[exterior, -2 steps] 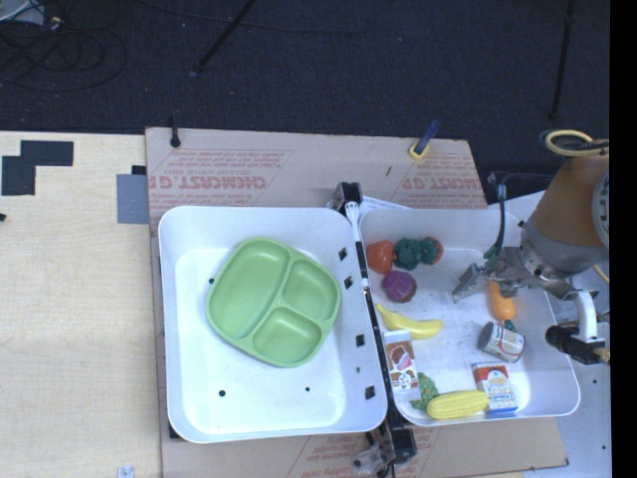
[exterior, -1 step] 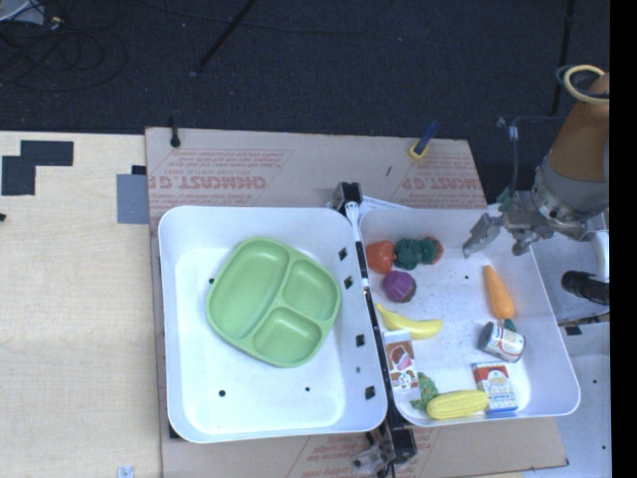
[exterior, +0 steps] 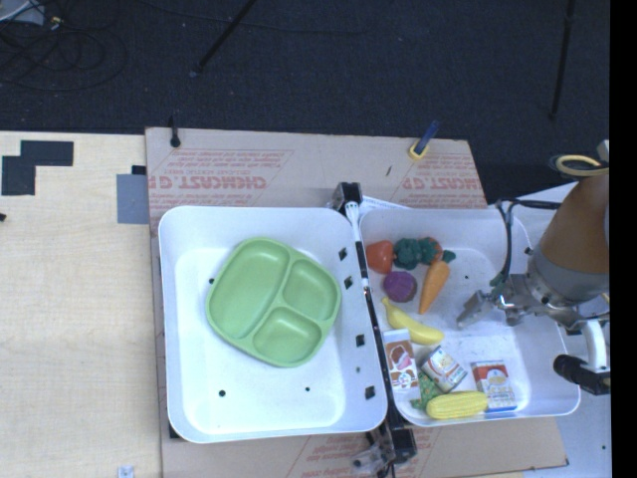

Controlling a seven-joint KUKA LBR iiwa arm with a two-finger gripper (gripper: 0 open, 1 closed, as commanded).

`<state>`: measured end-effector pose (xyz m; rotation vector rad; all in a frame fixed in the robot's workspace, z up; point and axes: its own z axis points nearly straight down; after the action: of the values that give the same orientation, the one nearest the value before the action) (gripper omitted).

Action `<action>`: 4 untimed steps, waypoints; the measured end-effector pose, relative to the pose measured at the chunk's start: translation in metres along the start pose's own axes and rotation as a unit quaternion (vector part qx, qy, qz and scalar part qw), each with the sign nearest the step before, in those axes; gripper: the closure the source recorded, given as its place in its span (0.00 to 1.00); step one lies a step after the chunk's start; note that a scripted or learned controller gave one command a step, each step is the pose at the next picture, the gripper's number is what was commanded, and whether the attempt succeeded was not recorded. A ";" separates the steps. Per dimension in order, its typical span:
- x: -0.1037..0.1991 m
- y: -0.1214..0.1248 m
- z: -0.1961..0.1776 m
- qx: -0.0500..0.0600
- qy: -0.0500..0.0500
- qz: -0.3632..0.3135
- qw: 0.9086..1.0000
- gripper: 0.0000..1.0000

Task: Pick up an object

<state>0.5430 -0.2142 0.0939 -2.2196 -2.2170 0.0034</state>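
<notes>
My gripper (exterior: 485, 309) hangs over the right bin (exterior: 542, 361), above its bare floor right of the toy food. It points left toward an orange carrot (exterior: 434, 282) and a yellow banana (exterior: 412, 325), and stands apart from both. Nothing shows held in it. Also in this bin are a red tomato (exterior: 379, 256), green broccoli (exterior: 416, 251), a purple vegetable (exterior: 400, 286), a small can (exterior: 444, 368), a corn cob (exterior: 456, 404), a tall carton (exterior: 402, 363) and a red-and-white packet (exterior: 495, 381).
The left bin (exterior: 199, 386) holds a green divided plate (exterior: 274, 300). A black divider (exterior: 363, 297) runs between the bins. Both bins rest on cardboard (exterior: 259, 172). The arm's grey body (exterior: 577, 237) covers the right bin's right rim.
</notes>
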 end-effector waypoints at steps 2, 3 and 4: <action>0.092 0.100 0.007 0.002 -0.002 0.000 1.000 0.00; 0.054 0.101 -0.073 -0.001 -0.001 -0.001 1.000 0.00; 0.063 0.101 0.005 0.000 0.000 -0.002 1.000 0.00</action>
<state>0.6437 -0.1509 0.0884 -2.2151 -2.2225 0.0039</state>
